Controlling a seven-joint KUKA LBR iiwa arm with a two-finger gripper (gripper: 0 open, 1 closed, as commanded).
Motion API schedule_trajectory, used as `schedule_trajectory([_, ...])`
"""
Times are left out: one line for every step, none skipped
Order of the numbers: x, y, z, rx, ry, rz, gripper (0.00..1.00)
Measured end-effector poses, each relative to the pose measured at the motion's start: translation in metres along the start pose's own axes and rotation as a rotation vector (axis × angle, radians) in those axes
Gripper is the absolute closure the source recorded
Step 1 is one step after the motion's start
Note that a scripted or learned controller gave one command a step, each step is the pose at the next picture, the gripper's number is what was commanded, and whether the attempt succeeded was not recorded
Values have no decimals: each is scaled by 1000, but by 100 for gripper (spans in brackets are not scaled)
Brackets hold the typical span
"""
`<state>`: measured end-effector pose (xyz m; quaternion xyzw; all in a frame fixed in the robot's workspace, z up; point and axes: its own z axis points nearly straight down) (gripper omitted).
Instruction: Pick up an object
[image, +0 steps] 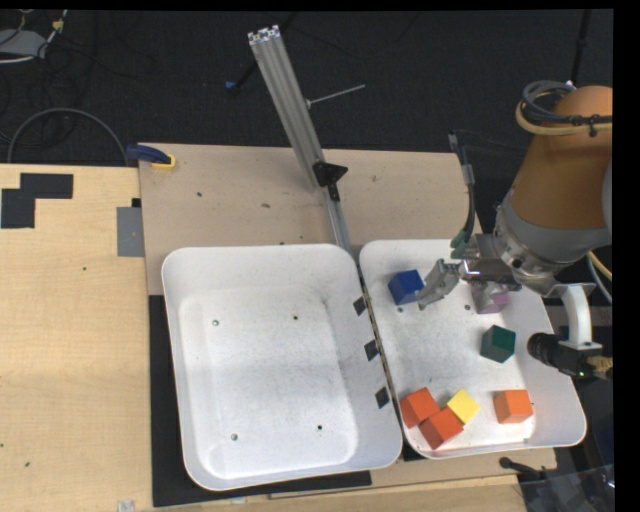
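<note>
Now | your tool (438, 287) hangs open, gripping nothing | blue cube (405, 286) lies just left of it, nearest.

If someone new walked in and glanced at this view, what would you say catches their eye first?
Probably the big grey and orange arm reaching in from the right, its claw low over the right bin beside a blue block. Next come the bright blocks near that bin's front edge: two orange-red blocks, a yellow block and an orange block, with a dark green block further back.
</note>
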<state>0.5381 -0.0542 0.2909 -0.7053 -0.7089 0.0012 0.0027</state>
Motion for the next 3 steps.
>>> schedule_trajectory([-2, -1, -11, 1, -2, -3, 100])
schedule_trajectory([-2, -1, -11, 2, -2, -6, 0])
schedule_trajectory([61, -45, 49, 7, 1, 0, 0])
